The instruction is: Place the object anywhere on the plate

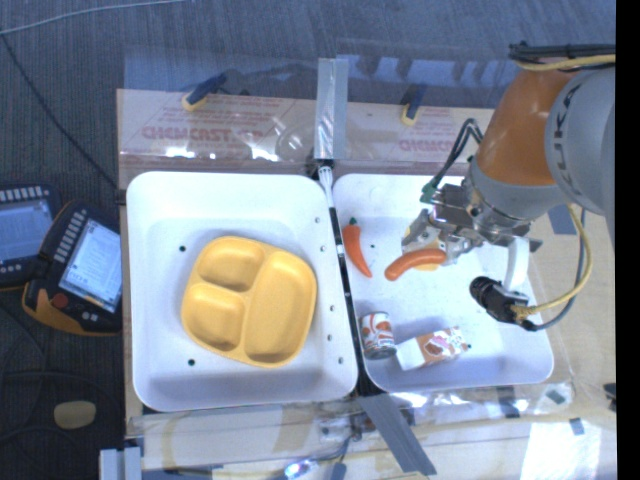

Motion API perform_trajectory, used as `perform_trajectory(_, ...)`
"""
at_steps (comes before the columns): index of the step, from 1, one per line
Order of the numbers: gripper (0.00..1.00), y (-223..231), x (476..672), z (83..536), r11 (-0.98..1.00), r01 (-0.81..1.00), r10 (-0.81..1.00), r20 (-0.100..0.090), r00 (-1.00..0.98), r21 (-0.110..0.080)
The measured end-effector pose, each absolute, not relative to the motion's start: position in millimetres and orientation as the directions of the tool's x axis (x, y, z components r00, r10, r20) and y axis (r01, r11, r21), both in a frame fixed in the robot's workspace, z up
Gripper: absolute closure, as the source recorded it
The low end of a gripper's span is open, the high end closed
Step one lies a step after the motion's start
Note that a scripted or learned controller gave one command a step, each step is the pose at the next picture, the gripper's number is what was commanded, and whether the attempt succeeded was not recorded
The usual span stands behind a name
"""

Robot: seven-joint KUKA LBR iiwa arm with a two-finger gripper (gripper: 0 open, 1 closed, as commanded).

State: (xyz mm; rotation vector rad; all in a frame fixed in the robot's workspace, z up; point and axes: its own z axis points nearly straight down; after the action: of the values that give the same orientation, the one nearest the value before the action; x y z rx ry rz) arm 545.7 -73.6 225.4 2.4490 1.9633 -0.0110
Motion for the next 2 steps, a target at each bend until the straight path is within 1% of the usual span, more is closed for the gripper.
perform_trajectory(1, 0.00, -73.6, 545.7, 225.5, -0.218, 0.976, 0.976, -0.007, 0.217, -0.002)
perform_trajectory(2, 0.00, -113.5, 485.4, 209.3, -0.574, 0.819, 0.819, -0.003, 0.574, -0.005)
